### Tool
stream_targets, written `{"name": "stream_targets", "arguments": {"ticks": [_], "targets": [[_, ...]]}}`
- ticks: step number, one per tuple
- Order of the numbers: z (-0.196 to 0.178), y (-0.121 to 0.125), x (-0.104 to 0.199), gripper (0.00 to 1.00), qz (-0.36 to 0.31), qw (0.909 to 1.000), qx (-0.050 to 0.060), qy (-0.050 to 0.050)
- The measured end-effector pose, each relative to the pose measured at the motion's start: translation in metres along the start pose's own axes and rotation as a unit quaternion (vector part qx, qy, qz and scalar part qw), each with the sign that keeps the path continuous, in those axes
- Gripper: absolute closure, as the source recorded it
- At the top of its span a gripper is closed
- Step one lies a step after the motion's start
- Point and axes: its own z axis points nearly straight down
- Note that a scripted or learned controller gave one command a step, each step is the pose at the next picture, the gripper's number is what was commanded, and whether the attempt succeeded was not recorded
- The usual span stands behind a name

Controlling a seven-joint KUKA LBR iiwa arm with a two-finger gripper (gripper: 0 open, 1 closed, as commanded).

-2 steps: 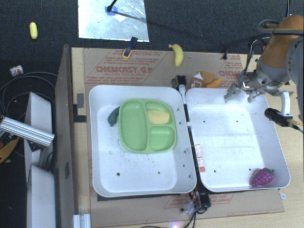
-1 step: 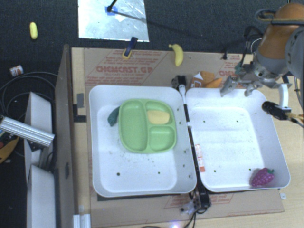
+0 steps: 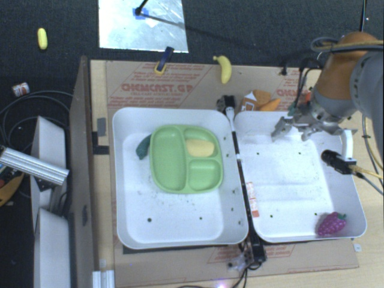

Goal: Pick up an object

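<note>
The pincer hangs over the far end of the right bin, just inside its far wall. Its two fingers are spread apart with nothing between them. From this slanted view I cannot say for sure whether the tips touch the bin floor or hover just above it.

The one loose thing in the right bin is a purple bunch of grapes. It lies in the bin's near corner on the arm's side, well apart from the pincer. The left bin adjoins the right bin and holds a green plate with a yellow piece in one compartment. A banana lies on the tabletop beyond the right bin's far corner.

The step in hand looks like the reach: nothing is gripped, and no object sits under the fingers. If the grapes are the target, the next move calls for carrying the pincer across the right bin to that near corner, centring the fingers over the bunch, lowering, then closing. The bunch sits close to the bin wall, so a finger may strike the rim.
</note>
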Motion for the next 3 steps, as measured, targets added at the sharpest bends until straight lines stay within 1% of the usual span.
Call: {"name": "stream_targets", "arguments": {"ticks": [1, 2, 3], "targets": [[-0.002, 0.028, -0.040, 0.00, 0.000, 1.0000, -0.004, -0.001], [0.053, -0.004, -0.066, 0.00, 0.001, 1.0000, -0.001, -0.001], [0.040, -0.002, -0.065, 1.00, -0.001, 1.0000, -0.004, -0.001]]}}
